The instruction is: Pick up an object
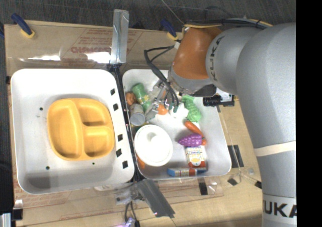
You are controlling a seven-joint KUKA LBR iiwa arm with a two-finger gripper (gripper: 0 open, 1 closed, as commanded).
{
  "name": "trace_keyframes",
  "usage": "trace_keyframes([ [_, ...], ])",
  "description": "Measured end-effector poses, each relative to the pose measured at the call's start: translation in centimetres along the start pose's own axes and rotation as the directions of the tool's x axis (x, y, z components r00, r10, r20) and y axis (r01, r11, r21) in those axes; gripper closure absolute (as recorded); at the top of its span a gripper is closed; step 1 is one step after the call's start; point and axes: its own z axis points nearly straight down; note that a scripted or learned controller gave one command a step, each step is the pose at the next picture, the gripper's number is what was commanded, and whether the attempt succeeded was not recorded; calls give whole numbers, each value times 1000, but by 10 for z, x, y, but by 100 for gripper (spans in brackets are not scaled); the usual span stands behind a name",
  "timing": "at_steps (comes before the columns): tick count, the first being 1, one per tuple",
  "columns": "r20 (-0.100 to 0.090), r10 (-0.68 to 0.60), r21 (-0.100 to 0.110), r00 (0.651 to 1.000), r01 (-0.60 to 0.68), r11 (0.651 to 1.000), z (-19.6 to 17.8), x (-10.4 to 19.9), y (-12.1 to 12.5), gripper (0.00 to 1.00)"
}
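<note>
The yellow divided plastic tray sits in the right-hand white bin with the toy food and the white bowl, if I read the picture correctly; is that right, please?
Not quite. The yellow divided plastic tray lies in the left-hand white bin, by itself. The round white bowl, the purple toy grapes and the other toy food are in the right-hand white bin. The camera view shows this.

From here my arm runs off the right edge and covers the right bin's far corner. The gripper blurs into the clutter, so I can't read it.

Divided tray in left bin; bowl, can, toys in right bin.
</note>
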Motion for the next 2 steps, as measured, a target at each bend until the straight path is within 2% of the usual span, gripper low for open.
trace_keyframes([
  [1, 1, -177, -1, 984, 177, 984, 0, -14, -37, 0],
  [2, 19, 79, 6, 997, -80, 997, -5, 23, -21, 0],
])
